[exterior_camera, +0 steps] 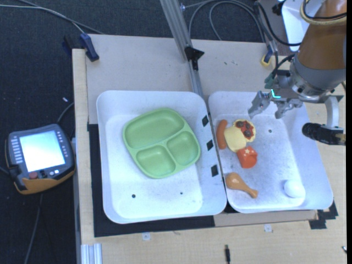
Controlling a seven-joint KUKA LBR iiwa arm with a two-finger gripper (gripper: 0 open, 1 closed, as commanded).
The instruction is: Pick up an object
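Note:
My gripper [270, 106] hangs over the back of the right bin [313, 164], its two fingers spread open with nothing between them. Just in front and to the left of it lie a yellow toy with a dark red patch [239, 135], an orange sausage-shaped piece [221, 134] and a red tomato-like piece [247, 157]. Nearer the front sit a tan drumstick [241, 184] and a white egg-like ball [293, 188].
The left bin [110, 164] holds a green three-compartment plate [160, 142]. A metal pole [179, 21] rises at the back between the bins. A handheld pendant [38, 157] lies off the bench at left. Cables run behind the bench.

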